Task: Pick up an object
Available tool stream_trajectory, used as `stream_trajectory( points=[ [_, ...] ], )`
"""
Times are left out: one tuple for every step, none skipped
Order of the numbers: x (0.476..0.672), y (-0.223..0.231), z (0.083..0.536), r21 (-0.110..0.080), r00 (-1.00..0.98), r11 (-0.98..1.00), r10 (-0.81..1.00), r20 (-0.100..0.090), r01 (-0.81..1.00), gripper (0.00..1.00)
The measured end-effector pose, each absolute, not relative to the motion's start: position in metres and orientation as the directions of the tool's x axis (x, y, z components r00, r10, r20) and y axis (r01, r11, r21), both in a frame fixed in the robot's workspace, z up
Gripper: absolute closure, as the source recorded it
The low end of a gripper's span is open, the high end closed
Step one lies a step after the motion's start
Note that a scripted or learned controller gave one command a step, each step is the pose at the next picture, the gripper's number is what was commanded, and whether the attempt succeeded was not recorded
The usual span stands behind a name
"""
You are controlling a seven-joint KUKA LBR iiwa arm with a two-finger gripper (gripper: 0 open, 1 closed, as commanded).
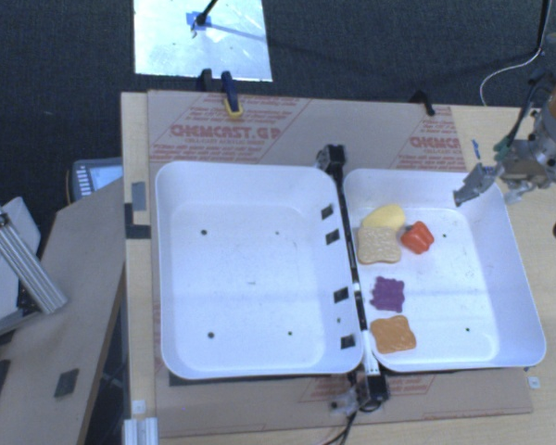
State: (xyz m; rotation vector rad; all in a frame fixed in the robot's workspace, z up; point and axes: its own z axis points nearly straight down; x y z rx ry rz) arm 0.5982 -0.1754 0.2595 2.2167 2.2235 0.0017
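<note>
The bench (93, 248) is pale wood, and on it lies a brown cardboard sheet (287, 123) printed in red with "CHEMCAST" at 2 places, the lettering upside down from the camera. On the sheet sit 2 shallow bins of smooth white moulded plastic with rounded corners, joined along their inner edges by a row of black clips (337, 239). The left bin (181, 193) has a flat floor with a few small dark dots. The right bin (500, 286) carries 5 small objects, all grouped near its left wall. A yellow rounded piece (385, 216) lies farthest back, touching a tan, speckled, bread-like slice (379, 245) just in front of it. An orange-red blocky piece (417, 237) lies just beside both, to their right. Nearer the camera lies a purple piece with a lobed outline (387, 293), and in front of that an orange-brown, toast-shaped slice (393, 334). The pincer (471, 188) is grey metal and hangs over the back right corner of the right bin, well apart from the objects; whether its tips are parted cannot be told, and nothing shows between them.
</note>
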Motion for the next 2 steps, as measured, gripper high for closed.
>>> stream_trajectory(
  points=[
    [0.599,-0.175,0.271,0.006,-0.007,0.007,1.0,-0.001,1.0,1.0],
    [0.517,-0.174,0.394,0.013,0.001,-0.001,1.0,-0.003,1.0,1.0]
  ],
)
